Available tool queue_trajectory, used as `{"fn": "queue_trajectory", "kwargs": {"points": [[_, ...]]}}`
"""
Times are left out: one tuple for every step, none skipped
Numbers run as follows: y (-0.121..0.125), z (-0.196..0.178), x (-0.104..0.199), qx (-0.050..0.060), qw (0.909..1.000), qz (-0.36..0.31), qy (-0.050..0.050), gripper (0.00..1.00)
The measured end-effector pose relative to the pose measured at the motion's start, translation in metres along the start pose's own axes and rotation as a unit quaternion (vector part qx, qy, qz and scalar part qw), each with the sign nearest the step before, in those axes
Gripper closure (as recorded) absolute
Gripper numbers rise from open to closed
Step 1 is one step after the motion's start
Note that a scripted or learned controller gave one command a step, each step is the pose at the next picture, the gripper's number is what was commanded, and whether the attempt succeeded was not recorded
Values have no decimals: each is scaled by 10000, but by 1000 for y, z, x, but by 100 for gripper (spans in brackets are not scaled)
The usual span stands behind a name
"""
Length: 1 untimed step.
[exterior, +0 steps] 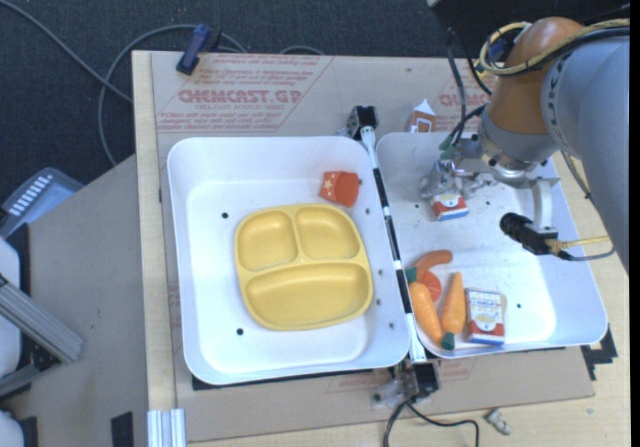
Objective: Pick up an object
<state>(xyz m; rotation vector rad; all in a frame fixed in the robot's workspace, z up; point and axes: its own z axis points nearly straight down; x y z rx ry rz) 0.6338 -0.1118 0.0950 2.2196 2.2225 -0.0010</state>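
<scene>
While claw (pixel 447 178) grip unclear | small carton (pixel 449 207): white, red-blue, touching beneath

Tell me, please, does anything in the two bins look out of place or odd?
Nothing looks spilled or broken. The yellow tray lies flat in the left bin, slightly turned against the bin's edges. In the right bin, the carrots and a small box are crowded into the near corner.

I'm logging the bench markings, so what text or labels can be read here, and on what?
"CHEMCAST GP": red print on the board behind the bins; the smaller red lines around it are blurred.
Small carton below the gripper: print too small.
Flat packet beside the carrots: print unreadable.
</scene>
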Motion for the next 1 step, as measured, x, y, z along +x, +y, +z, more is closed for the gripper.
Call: {"fn": "queue_trajectory", "kwargs": {"points": [[-28, -91, 68, -14, 10000, -3, 9, 100]]}}
